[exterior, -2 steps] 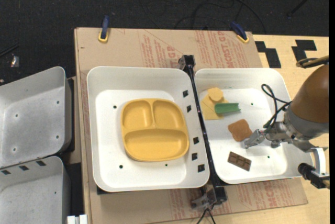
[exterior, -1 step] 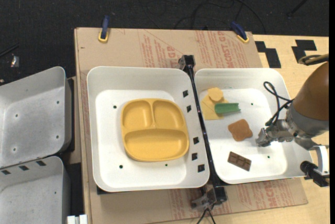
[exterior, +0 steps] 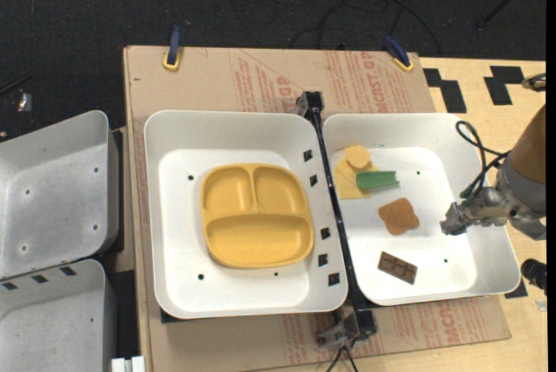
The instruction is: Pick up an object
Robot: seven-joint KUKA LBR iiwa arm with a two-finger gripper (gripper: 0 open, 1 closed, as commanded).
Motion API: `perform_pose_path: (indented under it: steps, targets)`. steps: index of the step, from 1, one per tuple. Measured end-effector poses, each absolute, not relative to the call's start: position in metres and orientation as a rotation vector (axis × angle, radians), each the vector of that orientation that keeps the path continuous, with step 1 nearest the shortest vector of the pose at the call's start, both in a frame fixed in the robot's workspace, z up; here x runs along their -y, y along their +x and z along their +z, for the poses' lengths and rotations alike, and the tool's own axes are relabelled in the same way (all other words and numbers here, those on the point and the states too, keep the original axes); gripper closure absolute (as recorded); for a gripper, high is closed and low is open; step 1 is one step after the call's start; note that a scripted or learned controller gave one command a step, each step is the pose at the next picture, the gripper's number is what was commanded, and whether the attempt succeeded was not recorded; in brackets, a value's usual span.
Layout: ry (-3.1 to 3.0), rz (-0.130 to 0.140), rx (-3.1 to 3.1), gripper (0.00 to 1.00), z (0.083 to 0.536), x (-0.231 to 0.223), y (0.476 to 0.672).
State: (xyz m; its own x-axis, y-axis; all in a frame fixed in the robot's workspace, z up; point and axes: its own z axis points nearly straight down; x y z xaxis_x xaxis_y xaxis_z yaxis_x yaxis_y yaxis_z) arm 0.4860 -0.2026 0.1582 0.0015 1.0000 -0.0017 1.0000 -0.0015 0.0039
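Sitting flat in the right bin (exterior: 486, 270), near the claw (exterior: 455, 221) — a brown cookie-like piece (exterior: 399, 215), probably light, stiff and thin. Best pinched across its narrow width, edges low against the floor. Cannot tell the claw's spread — too small and blurred.
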Motion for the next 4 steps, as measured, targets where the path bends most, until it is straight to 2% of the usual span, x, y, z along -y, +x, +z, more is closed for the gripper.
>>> perform_pose_path:
  steps: [1,2,4]
  targets:
    - [2.216,0.003,-2.22,1.0,0.209,0.2,0.478]
    - [2.214,0.002,-2.222,1.0,0.252,0.199,0.483]
    - [2.215,0.001,-2.229,1.0,0.241,0.095,0.495]
